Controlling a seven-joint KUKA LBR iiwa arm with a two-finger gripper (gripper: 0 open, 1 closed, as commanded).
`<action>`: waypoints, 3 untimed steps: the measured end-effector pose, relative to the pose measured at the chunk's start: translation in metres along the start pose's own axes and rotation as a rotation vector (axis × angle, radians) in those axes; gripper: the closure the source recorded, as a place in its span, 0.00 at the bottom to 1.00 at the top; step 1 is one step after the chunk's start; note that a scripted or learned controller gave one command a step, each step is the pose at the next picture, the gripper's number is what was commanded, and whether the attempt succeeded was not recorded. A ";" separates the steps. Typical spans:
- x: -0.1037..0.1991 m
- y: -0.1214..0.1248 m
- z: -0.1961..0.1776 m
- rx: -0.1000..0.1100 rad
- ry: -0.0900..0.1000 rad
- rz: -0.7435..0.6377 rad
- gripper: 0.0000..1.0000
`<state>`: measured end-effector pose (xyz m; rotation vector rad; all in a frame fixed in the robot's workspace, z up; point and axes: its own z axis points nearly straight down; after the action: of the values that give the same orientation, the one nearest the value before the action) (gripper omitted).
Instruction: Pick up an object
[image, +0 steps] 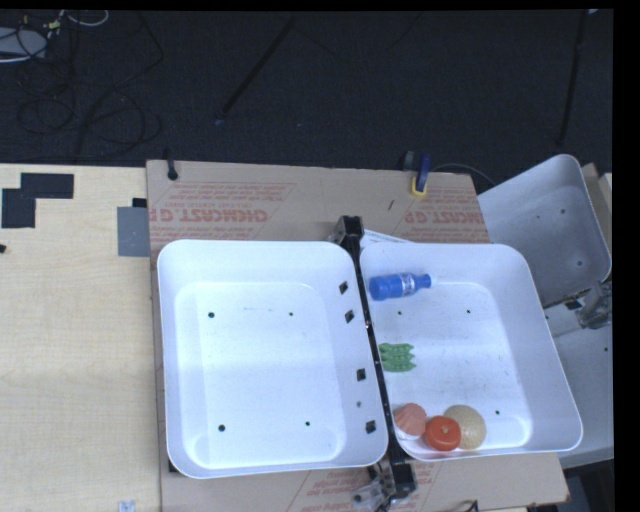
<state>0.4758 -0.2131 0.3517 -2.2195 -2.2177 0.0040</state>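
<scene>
The right bin (520, 330) holds several small objects. A blue bottle (398, 286) lies on its side near the bin's back left corner. A green pea pod (396, 357) rests by the left wall, about midway down. In the front left corner three round pieces sit bunched together: a salmon-pink one (407, 417), a red one (442, 433) and a beige one (468, 424), each touching its neighbour.
The left bin (260, 360) sits beside the right one, with a black clip strip (362, 330) along their shared edge. Both rest on brown cardboard (250, 205). A tilted grey metal plate (545, 215) stands at the right. A blue and yellow clamp (421, 175) is at the back.
</scene>
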 end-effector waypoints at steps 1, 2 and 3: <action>-0.001 0.000 -0.048 -0.007 -0.003 -0.003 1.00; -0.001 0.000 -0.081 -0.007 -0.002 -0.004 1.00; 0.000 0.000 -0.054 -0.001 -0.001 0.000 1.00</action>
<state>0.4760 -0.2133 0.4056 -2.2199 -2.2188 0.0035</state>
